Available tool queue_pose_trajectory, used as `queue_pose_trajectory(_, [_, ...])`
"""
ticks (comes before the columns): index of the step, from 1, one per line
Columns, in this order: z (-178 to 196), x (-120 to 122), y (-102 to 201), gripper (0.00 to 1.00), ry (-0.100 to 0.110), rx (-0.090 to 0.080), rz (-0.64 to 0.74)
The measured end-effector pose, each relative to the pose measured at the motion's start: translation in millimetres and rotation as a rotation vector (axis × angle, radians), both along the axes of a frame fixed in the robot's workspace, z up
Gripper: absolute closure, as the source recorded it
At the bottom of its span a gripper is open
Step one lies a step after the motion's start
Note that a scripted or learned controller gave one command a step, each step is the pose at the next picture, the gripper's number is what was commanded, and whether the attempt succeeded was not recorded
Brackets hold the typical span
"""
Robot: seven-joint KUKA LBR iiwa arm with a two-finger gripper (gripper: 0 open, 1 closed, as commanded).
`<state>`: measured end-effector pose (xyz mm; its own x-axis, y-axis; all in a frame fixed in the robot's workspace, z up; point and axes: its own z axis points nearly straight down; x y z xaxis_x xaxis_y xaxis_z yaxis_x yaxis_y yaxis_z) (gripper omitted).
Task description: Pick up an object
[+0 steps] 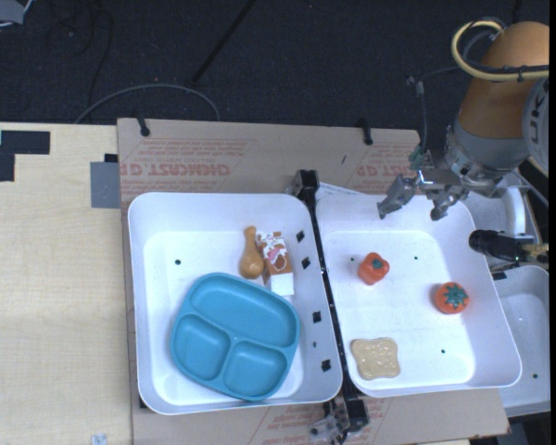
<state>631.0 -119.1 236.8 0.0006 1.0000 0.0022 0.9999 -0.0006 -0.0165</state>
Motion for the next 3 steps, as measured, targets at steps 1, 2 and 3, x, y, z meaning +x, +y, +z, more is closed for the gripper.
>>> queue_pose_trajectory(1, [8.2,2.3,-0.1,0.00,-0.013,-0.002,0.002])
queue_pose_trajectory(2, [-56.3,2.4,-0.1,0.00,-0.008,-0.001,0.001])
queue_pose_trajectory(3, [-117.3,7.6,5.9,0.00,-0.010,-0.001,0.005])
